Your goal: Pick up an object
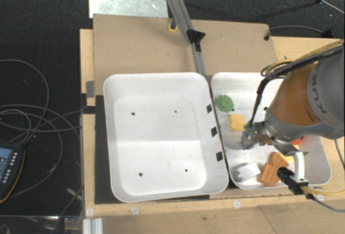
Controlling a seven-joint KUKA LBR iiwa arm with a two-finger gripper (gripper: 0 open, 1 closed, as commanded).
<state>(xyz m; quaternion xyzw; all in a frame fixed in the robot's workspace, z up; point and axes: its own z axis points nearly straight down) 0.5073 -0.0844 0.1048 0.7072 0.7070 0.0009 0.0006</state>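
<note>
1. We see the gripper (247, 140) low in the right bin (237, 83); its finger state we cannot tell.
2. Yellow block (237, 122) lies at its 11 o'clock, near.
3. Green object (225, 102) sits farther at 11.

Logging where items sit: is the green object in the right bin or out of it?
In: the green object lies on the right bin floor near its back.

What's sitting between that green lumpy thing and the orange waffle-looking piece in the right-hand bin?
In the camera view, a small yellow block lies just below the green lumpy thing. Further toward the orange waffle piece, the gripper hangs over the bin floor.
</note>
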